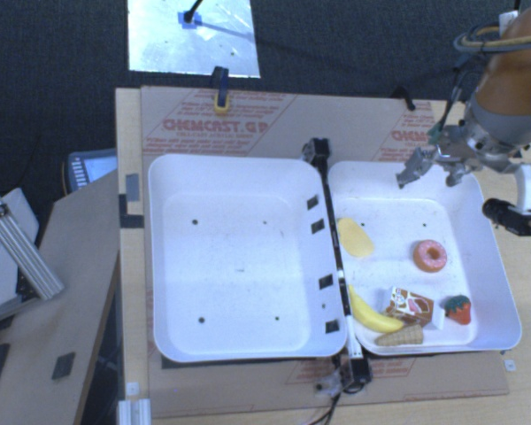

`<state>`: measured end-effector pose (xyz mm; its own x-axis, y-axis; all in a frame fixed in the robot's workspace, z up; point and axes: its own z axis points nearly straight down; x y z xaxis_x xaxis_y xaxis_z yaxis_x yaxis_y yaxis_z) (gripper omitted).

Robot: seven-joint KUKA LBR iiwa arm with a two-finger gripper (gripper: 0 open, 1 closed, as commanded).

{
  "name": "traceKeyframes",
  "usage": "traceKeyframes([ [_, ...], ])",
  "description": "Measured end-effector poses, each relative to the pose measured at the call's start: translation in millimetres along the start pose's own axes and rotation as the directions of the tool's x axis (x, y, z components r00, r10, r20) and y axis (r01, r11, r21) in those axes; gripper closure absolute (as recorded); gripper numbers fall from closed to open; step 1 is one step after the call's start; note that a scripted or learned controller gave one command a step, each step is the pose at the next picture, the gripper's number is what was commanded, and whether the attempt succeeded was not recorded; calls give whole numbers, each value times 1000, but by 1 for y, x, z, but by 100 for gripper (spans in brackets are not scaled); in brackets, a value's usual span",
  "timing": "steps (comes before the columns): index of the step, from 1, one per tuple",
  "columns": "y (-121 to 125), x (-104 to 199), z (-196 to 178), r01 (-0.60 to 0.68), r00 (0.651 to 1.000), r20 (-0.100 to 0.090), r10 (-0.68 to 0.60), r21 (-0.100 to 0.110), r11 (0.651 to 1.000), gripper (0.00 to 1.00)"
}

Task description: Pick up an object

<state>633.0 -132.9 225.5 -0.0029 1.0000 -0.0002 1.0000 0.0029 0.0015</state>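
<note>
Pincer point(432, 165) hangs over the far edge of the right shallow white plastic bin point(491, 264), two grey fingers spread apart – open, nothing between them. Grey arm w/ orange band point(513, 60) enters from the right.

Candidate objs, all in the right bin: pink-iced ring doughnut toy point(430, 256) mid-bin; pale yellow oval slice point(355, 238) by the centre divider; yellow banana toy point(373, 313), tan waffle cone piece point(400, 335), small red-and-white printed carton point(411, 305) and red strawberry toy point(458, 309) crowded along the near wall. Left white bin point(173, 184) adjoins it.

Assessment: step in hand is approach, no contact yet. Best target is prob. the doughnut – it sits apart from the rest, so fingers can drop either side w/o nudging neighbours. Descend straight over it, fingers wide, close only once they straddle the ring. The near cluster is a poor choice: items touch or nearly touch, and the wall blocks one finger.

Surface: bins rest on a printed cardboard sheet point(248, 118) atop a light wooden desk point(84, 255). Dark carpet beyond, w/ a shiny silver square panel point(193, 25) at top; aluminium rail point(18, 246) at left.
</note>
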Motion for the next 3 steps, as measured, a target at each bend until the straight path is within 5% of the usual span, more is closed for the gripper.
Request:
traceKeyframes([
  [1, -58, -7, 149, -4, 1000, -2, 5, 10, 1000, 0],
  [2, 43, 40, -25, 10, 1000, 3, -10, -24, 1000, 0],
  [3, 15, 51, 102, -1, 1000, -2, 1, 8, 1000, 0],
])
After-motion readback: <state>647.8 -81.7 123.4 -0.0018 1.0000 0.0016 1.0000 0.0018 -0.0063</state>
